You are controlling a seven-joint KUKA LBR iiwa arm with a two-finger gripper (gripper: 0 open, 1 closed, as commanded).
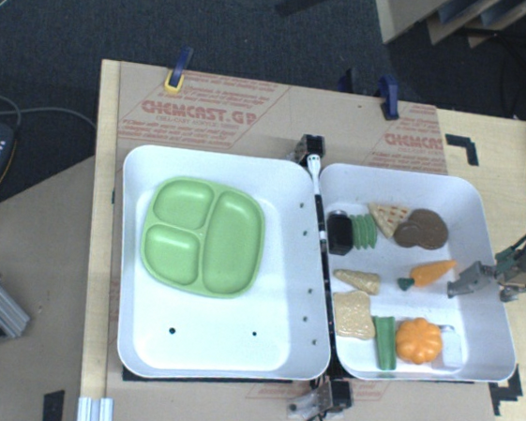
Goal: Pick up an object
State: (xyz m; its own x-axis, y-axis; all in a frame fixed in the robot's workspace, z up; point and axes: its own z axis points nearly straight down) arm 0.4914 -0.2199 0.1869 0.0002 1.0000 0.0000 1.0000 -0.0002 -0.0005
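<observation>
Apparently poised to choose, the gripper point(467, 280) hung just right of the toy carrot point(431, 271) in the right bin point(491, 320), its jaws' state impossible to tell.

Right bin point(489, 216) held toy food: brown patty point(423, 230), waffle wedge point(389, 218), carrot point(430, 272), orange pumpkin point(418, 340), green stick point(385, 341), bread slice point(353, 313), pale wedge point(357, 281), black block point(339, 232).
</observation>
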